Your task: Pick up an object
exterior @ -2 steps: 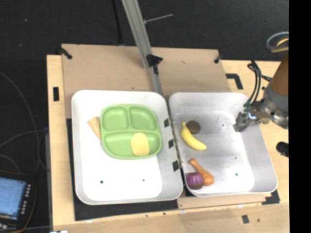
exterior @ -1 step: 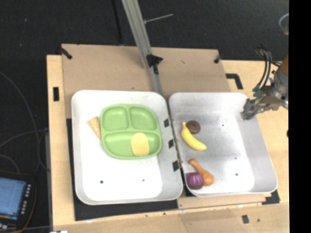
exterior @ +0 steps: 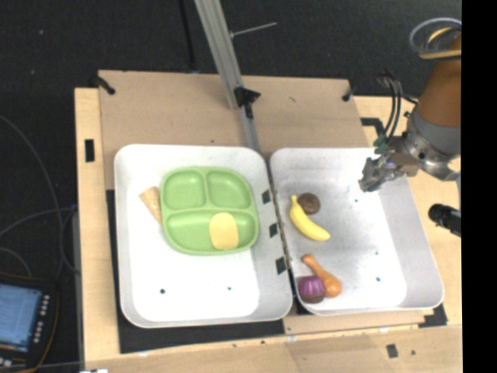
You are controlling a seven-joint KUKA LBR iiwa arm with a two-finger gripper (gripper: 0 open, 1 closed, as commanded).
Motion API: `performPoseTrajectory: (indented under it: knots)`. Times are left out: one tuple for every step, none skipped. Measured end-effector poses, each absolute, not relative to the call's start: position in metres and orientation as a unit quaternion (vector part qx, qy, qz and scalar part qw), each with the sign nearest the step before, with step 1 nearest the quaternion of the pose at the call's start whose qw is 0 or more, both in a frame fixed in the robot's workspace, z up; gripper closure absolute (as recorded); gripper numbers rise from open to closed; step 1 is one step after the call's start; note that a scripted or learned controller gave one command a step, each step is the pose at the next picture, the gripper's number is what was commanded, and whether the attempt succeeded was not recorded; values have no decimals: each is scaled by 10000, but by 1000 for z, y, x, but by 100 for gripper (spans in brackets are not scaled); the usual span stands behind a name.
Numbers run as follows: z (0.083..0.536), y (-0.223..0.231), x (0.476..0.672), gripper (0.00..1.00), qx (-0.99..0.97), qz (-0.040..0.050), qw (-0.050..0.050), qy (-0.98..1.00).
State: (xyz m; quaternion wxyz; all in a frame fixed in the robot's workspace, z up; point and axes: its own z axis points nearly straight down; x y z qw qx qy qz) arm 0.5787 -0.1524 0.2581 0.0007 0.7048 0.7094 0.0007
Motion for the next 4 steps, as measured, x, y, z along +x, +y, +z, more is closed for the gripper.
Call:
performPoseTrajectory:
  knots:
    - [246, -104, 594, 100, 7049, 1, -6, 7093]
    - [255, -51, 613, 100, 7044, 14, 8, 7098]
    - [263, 1, 630, 100, 7044, 14, 4, 7098]
    - [254, 53, 654, 100, 7046, 8, 4, 7096]
